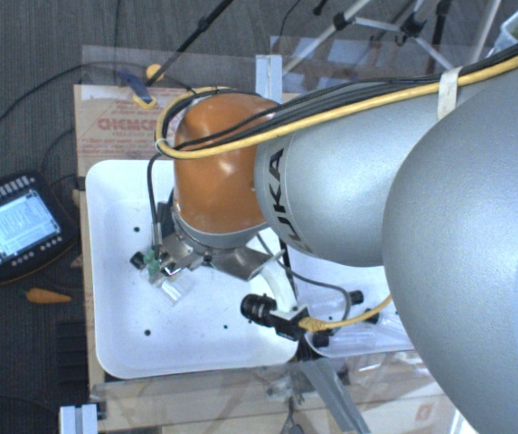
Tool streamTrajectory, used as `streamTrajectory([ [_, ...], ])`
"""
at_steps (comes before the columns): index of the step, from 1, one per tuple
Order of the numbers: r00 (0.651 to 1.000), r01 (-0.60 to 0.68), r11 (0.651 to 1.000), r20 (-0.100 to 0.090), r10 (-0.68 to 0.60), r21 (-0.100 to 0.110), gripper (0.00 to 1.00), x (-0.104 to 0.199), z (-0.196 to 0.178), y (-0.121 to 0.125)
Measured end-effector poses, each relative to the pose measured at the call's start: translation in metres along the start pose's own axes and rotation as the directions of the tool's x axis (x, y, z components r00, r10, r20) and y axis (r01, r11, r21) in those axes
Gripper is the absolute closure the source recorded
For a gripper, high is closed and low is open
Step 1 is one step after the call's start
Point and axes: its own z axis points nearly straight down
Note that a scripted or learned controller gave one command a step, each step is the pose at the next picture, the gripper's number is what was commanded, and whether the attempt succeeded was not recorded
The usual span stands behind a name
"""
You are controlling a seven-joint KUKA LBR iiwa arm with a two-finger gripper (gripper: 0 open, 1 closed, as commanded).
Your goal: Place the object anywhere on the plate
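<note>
Arm point(349, 197) low over the left bin point(114, 333), hand point(164, 265) down near the bin's floor, its state I cannot tell. No object or plate I can make out from here, so I judge the placing not yet done

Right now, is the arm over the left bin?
Yes, the orange band and wrist hang above the left bin, reaching in from the right.
</note>
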Motion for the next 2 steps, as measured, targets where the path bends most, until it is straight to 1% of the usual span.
streamTrajectory([
  [1,0.986,0.167,0.986,0.002,-0.167,-0.003,1.00,0.001,-0.095,-0.001],
  [2,0.960,0.279,0.960,-0.001,-0.279,0.001,1.00,0.003,0.071,0.000],
])
